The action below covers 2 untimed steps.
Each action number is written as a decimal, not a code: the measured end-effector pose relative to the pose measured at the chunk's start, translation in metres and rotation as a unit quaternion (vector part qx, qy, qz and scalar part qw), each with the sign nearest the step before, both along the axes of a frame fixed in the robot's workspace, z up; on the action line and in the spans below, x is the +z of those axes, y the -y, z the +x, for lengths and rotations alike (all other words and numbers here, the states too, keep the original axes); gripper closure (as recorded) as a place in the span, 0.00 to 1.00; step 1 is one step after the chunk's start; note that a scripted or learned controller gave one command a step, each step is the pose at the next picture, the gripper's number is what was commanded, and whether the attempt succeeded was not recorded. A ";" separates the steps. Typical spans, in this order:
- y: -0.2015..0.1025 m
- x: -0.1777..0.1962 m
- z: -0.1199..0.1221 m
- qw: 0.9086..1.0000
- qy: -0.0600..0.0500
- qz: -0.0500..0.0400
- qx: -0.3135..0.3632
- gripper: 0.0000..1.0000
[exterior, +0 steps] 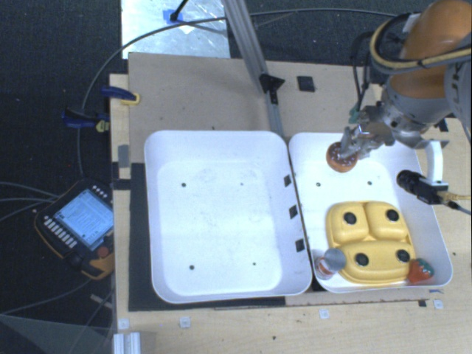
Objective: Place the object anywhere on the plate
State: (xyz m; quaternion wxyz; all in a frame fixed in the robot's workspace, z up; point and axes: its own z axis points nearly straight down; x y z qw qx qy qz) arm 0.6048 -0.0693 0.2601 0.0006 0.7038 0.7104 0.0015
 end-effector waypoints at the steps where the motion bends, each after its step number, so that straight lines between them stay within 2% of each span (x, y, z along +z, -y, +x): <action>1: -0.048 -0.016 0.002 1.000 -0.001 0.000 0.000 1.00; 2: -0.103 -0.032 0.000 1.000 -0.001 0.000 0.000 1.00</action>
